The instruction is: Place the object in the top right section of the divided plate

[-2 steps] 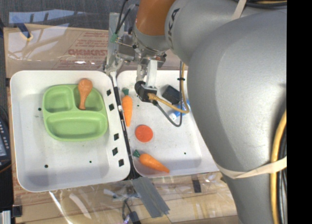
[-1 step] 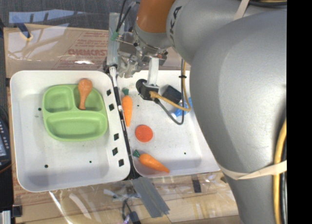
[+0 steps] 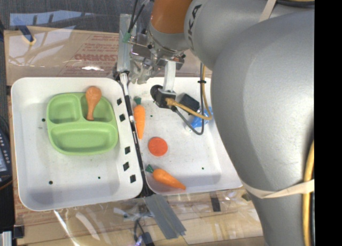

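Two white bins side by side on the surface. Near edge of the right bin: one carrot; just beyond, one orange disc; a second carrot along the left wall. Open floor mid-bin. In the left bin: one green divided plate, one drumstick lying in its top right section. Farthest, hand above the bins' far dividing edge; open or closed, cannot tell.

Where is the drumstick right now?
In the camera view, the drumstick lies in the left bin, on the green plate. It rests in the plate's top right section, partly over the divider.
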Controlling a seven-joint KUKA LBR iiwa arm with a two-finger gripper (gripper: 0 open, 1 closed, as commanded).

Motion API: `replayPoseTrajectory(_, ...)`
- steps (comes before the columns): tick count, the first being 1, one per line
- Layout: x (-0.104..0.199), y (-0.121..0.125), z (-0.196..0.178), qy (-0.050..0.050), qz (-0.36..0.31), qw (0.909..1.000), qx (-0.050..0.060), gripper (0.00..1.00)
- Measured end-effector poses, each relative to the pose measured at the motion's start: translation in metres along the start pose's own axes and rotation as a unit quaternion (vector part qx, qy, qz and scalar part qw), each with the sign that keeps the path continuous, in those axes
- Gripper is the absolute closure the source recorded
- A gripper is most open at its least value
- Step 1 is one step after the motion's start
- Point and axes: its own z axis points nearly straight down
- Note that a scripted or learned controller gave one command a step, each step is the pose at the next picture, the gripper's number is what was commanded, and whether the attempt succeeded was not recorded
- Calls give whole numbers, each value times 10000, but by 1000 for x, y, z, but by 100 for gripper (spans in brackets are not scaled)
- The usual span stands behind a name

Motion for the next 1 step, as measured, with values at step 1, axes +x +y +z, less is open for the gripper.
replayPoseTrajectory(1,0,0,-8,-7,-29,10000,12,100)
